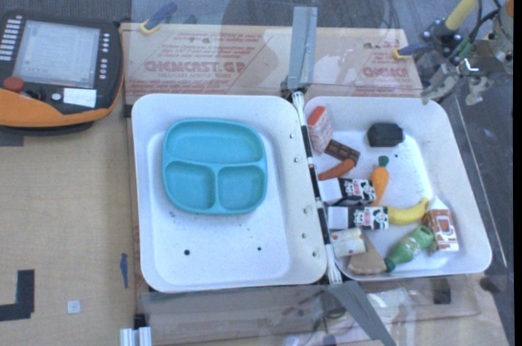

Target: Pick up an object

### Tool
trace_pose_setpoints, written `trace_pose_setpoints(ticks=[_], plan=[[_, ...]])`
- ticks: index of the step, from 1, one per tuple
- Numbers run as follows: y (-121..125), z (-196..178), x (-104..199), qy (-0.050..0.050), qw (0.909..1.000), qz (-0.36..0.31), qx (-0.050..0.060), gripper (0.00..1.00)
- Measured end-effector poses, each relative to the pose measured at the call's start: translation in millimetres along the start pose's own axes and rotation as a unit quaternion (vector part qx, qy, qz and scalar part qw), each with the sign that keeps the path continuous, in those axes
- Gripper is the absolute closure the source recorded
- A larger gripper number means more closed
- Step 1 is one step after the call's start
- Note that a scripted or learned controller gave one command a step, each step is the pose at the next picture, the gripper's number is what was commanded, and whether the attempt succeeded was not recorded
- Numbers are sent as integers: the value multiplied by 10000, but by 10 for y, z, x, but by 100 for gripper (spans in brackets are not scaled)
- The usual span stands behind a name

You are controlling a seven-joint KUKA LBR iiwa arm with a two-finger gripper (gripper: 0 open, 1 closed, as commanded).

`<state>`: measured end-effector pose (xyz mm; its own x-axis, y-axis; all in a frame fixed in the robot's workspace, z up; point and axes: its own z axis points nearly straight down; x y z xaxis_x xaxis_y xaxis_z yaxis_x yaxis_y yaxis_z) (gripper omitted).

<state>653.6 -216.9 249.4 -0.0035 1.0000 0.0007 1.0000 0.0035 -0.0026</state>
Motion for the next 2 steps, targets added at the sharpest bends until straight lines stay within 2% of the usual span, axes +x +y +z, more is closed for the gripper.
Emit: trace_pose_setpoints(ticks=[1,2], plan=[[-154,1471,94,37,9996,291,-16,0],[-156,1626,150,20,9998,-219,-14,0]])
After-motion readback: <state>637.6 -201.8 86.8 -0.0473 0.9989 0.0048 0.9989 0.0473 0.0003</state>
